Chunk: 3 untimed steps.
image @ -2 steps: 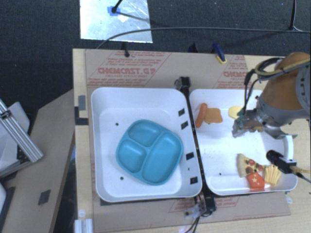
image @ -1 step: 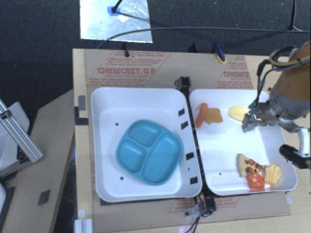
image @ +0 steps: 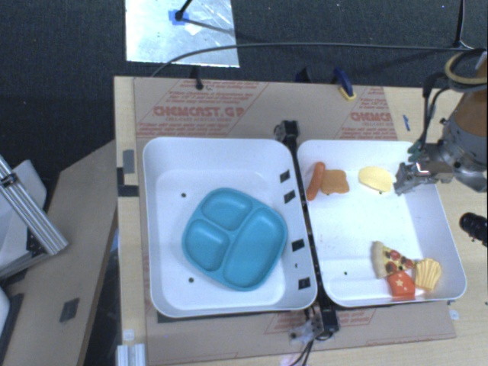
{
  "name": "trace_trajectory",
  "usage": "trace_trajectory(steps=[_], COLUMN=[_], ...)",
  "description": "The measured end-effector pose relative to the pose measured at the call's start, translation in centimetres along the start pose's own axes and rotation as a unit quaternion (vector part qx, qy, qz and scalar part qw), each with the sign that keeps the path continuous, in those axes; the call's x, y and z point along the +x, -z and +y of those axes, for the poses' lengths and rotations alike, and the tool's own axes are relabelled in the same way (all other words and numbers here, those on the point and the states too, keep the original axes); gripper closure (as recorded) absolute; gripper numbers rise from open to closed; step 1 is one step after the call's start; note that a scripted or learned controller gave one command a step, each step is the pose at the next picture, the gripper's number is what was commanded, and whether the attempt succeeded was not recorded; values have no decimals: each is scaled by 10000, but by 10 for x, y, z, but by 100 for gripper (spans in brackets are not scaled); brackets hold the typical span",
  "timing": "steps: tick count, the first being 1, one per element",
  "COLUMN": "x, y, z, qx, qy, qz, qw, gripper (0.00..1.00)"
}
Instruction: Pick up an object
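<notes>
The right bin (image: 427, 227) holds several toy foods. An orange sausage (image: 314, 180) and a tan-orange piece (image: 335, 181) lie near its far left corner. A pale yellow piece (image: 375, 178) lies at the far side. A pizza slice (image: 387, 259), a red piece (image: 402, 284) and a ridged yellow piece (image: 428, 273) sit by the near right corner. My gripper (image: 404, 177) hangs at the bin's far right, just right of the pale yellow piece, with nothing visibly held.
The left bin (image: 164, 204) holds a blue divided plate (image: 234, 237). A black hinge strip (image: 299, 227) runs between the bins. Cables and a blue clip (image: 345, 82) lie on the cardboard behind the bins. The arm's grey body (image: 467, 136) stands over the right edge.
</notes>
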<state>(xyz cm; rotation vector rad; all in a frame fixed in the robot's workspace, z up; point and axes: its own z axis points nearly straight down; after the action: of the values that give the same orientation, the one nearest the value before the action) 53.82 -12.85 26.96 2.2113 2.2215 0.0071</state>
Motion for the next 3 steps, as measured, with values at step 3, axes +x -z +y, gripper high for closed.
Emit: trace_trajectory(steps=[3], x=[163], y=[-1], z=[21], qx=[28], qy=[29], qz=[17], qw=[10000], gripper=[100])
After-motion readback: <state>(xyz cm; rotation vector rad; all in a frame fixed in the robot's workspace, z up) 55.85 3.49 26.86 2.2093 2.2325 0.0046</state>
